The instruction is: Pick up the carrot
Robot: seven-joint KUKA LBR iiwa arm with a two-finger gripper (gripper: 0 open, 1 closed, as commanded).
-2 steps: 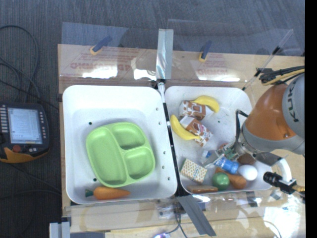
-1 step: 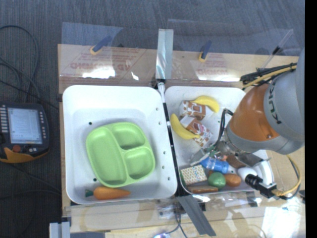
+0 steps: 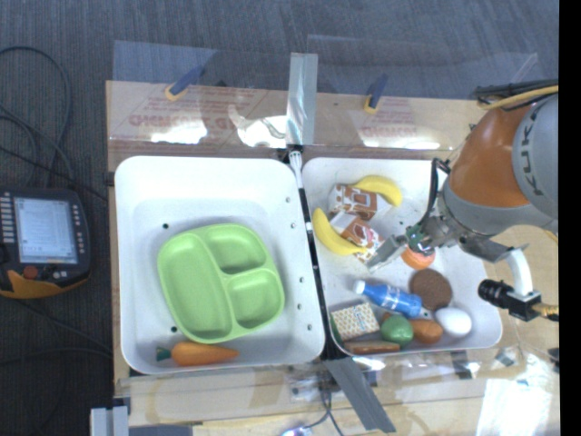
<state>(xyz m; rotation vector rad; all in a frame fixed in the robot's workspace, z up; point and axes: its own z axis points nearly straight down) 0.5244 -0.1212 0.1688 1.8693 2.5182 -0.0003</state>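
Lying at the near edge of the left bin (image 3: 136, 198), just near of the green tray (image 3: 221, 281): one carrot (image 3: 201, 354). Hovering well apart over the right bin (image 3: 472, 334), beside an orange ball (image 3: 418, 258): gripper (image 3: 399, 245), opening impossible to tell. Risking a grab at the wrong orange thing. Counting two bananas (image 3: 329, 232), one bottle (image 3: 388, 297), one egg (image 3: 453, 322).

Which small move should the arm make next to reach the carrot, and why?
Probably lift and travel left: the gripper sits low in the right white bin among toy food, while the orange carrot with green top lies in the left white bin, below the green divided plate.
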